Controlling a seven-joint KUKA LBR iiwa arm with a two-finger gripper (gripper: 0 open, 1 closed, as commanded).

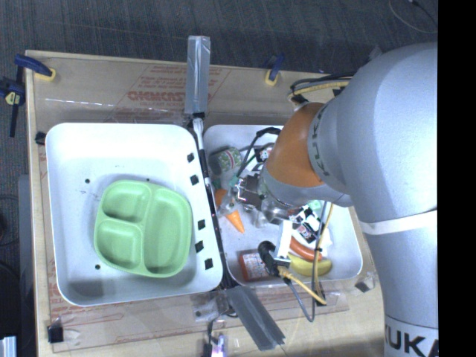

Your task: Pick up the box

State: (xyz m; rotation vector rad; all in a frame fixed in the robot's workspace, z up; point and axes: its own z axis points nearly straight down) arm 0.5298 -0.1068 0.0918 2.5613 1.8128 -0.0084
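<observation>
One green tray (143,229) in left bin (67,155).

Two bins sitting side by side, tray (143,229) lying in the left bin (67,155), arm (349,147) reaching over the right bin (349,262), carrot (233,219) lying by the divider, box (251,265) lying at the near wall, banana (309,267) lying right of it

Grey arm (387,140) reaches in from right, orange-banded wrist (297,151) bent downward, hand (256,199) lowered.
</observation>
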